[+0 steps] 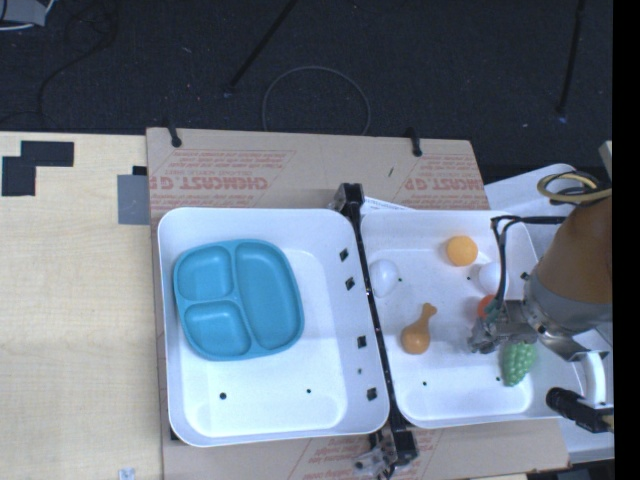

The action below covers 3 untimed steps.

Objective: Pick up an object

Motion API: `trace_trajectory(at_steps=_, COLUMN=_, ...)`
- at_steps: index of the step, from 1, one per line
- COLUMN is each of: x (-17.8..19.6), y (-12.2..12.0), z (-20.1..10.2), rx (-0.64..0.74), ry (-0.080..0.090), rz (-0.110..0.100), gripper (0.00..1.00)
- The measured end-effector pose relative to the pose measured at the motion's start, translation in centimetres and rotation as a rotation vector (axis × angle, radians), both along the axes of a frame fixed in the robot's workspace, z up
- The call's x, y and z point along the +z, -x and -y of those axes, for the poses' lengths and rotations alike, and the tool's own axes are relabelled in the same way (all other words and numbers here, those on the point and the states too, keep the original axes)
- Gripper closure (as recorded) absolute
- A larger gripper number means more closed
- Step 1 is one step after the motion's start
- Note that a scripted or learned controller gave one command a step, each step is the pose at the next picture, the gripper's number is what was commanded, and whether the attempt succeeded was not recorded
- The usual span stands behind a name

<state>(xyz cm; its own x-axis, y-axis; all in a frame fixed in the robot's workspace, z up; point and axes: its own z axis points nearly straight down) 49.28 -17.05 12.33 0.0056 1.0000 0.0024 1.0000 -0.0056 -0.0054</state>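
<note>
Gripper (490,336) low in the right bin (440,408), its open-or-closed state impossible to tell. Green grape bunch (517,362) lies just beside it; drumstick (417,332), orange ball (461,250) and white egg (384,275) lie leftward. Blue tray (238,299) occupies the left bin (260,408).

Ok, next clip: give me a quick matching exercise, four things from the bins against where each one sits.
Things:
1. blue divided plate
2. orange ball
3. green grape bunch
4. brown drumstick

Places:
A. right bin, far part, near the back wall
B. right bin, right beside the gripper
C. left bin
D. right bin, about its middle

Pairs: 1-C, 2-A, 3-B, 4-D
</note>
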Motion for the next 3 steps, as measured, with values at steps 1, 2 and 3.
trace_trajectory(at_steps=1, x=4.4, y=-0.6, z=-0.2, rx=0.007, ry=0.002, rz=0.007, gripper=1.0)
trace_trajectory(at_steps=2, x=10.7, y=-0.7, z=-0.3, rx=0.007, ry=0.003, rz=0.008, gripper=1.0)
trace_trajectory(at_steps=3, x=13.7, y=-0.8, z=-0.2, rx=0.007, ry=0.003, rz=0.006, gripper=1.0)
